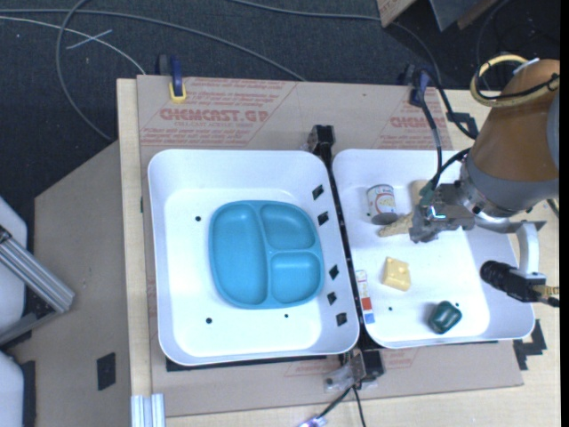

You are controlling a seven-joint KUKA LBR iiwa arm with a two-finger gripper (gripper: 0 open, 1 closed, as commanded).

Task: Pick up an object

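Grey arm (516, 149) reaches in from the right; gripper (425, 225) low, apparently pointing down.

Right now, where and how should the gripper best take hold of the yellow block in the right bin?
Probably from straight above, closing on two opposite flat sides of the yellow block. It lies alone on the floor of the right bin, apart from the small can and the green object, so fingers have room on each side. The gripper is up and to its right.

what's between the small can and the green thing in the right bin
In the camera view, a yellow block lies between the small can and the green object, on the right bin's white floor.
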